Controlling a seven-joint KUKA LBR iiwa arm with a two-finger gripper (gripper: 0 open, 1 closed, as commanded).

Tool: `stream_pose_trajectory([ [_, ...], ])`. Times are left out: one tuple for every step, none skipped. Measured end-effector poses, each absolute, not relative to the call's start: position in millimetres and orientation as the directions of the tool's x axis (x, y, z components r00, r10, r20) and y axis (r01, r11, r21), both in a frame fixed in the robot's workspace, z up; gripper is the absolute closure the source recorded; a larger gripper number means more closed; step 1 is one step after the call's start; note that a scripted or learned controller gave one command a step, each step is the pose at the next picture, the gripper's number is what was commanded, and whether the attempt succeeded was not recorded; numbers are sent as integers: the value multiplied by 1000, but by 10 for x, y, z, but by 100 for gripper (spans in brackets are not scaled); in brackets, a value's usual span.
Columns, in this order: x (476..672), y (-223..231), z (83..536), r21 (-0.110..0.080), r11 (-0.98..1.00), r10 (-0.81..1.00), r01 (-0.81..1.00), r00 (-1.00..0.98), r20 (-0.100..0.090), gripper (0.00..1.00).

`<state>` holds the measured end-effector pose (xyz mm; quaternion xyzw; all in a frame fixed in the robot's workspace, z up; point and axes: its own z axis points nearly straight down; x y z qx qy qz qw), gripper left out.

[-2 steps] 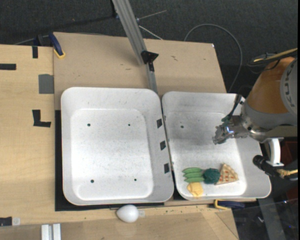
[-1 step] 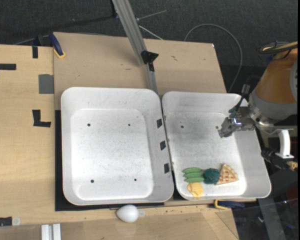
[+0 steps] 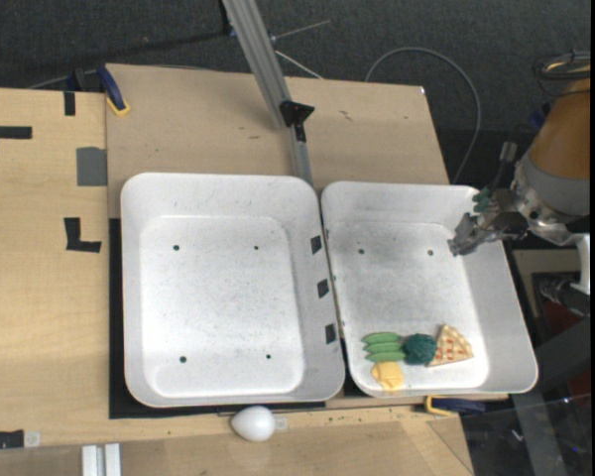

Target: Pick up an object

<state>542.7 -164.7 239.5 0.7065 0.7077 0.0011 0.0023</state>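
The claw (image 3: 466,238) hangs over the far right side of the right bin (image 3: 397,216); whether it is wide or narrow I cannot tell. The toys lie clustered at that bin's near edge: green pods (image 3: 382,343), a dark green lump (image 3: 417,346), a yellow piece (image 3: 387,373) and a pizza slice (image 3: 450,346). They look light, small and probably soft; the slice, at the cluster's right, seems easiest to pinch across its sides.

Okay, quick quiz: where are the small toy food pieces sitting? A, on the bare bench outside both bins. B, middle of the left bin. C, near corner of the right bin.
C: the toy food pieces lie clustered in the near corner of the right bin.
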Motion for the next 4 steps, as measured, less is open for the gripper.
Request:
stream_pose_trajectory([
  [5392, -1164, 2292, -2, 5, 1000, 1000, -5, 1, 100],
  [5437, -714, 2238, -2, 6, 1000, 1000, -6, 1, 100],
  [5509, -124, 2301, -1, 8, 1000, 1000, -8, 2, 100],
  [5515, 404, 2187, -4, 7, 1000, 1000, -7, 1, 100],
])
